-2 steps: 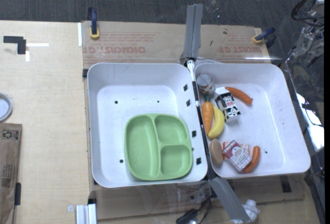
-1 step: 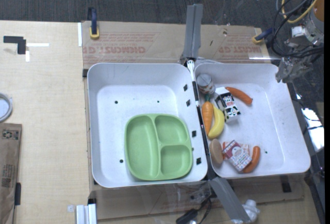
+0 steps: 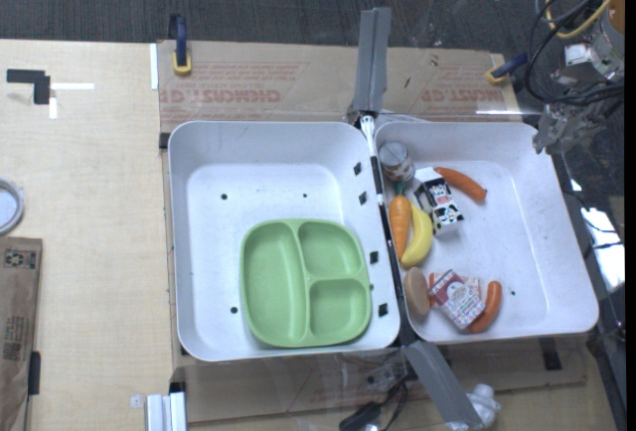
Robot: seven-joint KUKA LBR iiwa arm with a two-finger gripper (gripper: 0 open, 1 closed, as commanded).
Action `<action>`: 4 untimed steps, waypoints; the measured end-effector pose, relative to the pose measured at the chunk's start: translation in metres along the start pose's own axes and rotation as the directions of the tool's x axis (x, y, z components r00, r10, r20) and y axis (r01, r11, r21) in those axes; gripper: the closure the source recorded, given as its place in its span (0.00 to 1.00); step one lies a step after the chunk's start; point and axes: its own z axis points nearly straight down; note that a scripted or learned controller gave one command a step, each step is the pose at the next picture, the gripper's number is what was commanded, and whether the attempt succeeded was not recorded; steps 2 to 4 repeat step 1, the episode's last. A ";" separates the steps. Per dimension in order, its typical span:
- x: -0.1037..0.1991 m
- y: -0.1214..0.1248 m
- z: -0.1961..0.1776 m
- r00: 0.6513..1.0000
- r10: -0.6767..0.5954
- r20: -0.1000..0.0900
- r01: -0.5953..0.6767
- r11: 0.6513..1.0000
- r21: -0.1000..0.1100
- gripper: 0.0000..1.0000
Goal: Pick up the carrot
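You see two white bins point(image 3: 199, 250), a pale green divided plate point(image 3: 306, 282), an orange carrot point(image 3: 399, 223) with a green top beside a yellow banana point(image 3: 419, 238), a black-and-white cow-patterned carton point(image 3: 439, 204), and a red-and-white packet point(image 3: 457, 300) on the right.

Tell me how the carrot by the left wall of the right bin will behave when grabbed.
The carrot looks like smooth moulded plastic, so it is probably stiff, light and a little slippery. Its rounded, tapering shape suggests it could roll or squirt out of a pinch. It lies against the banana and near the bin wall, so the banana will likely get nudged.
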 end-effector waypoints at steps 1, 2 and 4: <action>-0.001 -0.001 -0.010 1.000 0.004 0.004 -0.004 1.000 0.005 1.00; -0.001 -0.001 -0.010 1.000 0.004 0.004 -0.004 1.000 0.005 1.00; -0.001 -0.001 -0.010 1.000 0.004 0.004 -0.004 1.000 0.005 1.00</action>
